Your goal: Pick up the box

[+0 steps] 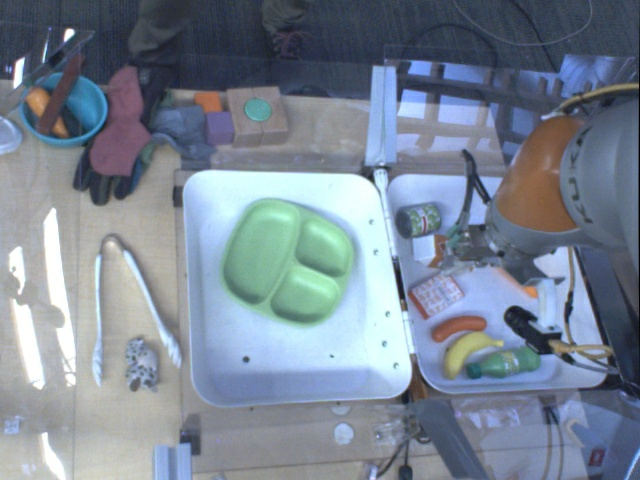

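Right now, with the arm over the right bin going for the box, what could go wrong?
The box lies flat with a sausage and a banana close below it, so the fingers may catch those instead. A can lies just above, where the descending gripper could knock it. A flat box may also give little edge to pinch.

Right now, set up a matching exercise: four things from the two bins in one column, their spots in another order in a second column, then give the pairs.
Things:
1. green divided plate
2. can
3. box
4. banana

Places:
A. far end of the right bin, close to the divider
B. near end of the right bin, just behind the green bottle
C. middle of the left bin
D. right bin, between the can and the sausage

Pairs: 1-C, 2-A, 3-D, 4-B
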Robot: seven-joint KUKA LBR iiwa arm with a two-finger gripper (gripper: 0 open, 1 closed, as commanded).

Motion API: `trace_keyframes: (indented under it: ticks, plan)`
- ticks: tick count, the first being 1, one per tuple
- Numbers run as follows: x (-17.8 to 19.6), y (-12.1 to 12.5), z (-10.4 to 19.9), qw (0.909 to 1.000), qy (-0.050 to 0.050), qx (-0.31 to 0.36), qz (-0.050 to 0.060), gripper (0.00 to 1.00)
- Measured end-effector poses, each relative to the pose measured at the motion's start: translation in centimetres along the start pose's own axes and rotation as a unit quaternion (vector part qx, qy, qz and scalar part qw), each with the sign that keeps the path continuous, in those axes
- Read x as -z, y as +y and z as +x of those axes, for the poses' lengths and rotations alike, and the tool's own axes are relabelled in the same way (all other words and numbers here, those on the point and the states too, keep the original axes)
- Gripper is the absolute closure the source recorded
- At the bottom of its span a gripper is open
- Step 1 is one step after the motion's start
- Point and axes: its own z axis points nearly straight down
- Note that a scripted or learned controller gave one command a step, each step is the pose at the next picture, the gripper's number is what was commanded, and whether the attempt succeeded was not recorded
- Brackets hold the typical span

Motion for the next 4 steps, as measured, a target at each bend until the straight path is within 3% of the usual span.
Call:
trace_keyframes:
  ticks: [1,2,3,4]
  plan:
    - [0.0,0.0,0.0,1.0,0.0,0.0,0.0,0.0]
    - [-2.4,5.0,-2.7,0.9992,0.001,-0.037,0.017,0.0]
    - [-2.9,8.6,-2.3,0.9992,0.006,0.018,0.036,0.0]
    - [-2.1,-2.7,-3.8,0.9984,0.002,0.054,0.017,0.0]
